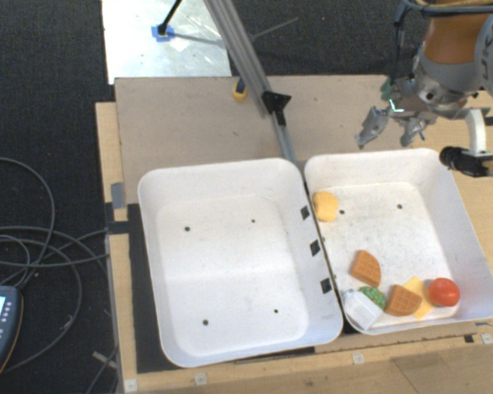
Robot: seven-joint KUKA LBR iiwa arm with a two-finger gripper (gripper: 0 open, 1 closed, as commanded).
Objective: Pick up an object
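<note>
Objects: six, all in right bin (463,219) | gripper (391,131) spread apart, grasping nothing, above far rim

Two white bins (228,180), speckled with small dark dots, a yellow lump (325,205), an orange-brown wedge (366,268), a red ball (443,291), a green piece (373,294), a tan bench (191,120), a grey arm (459,42) with an orange band, black cables (29,224)

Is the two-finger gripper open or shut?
Open: the grey two-finger gripper has its fingers spread apart above the right white bin, with nothing between them.
</note>
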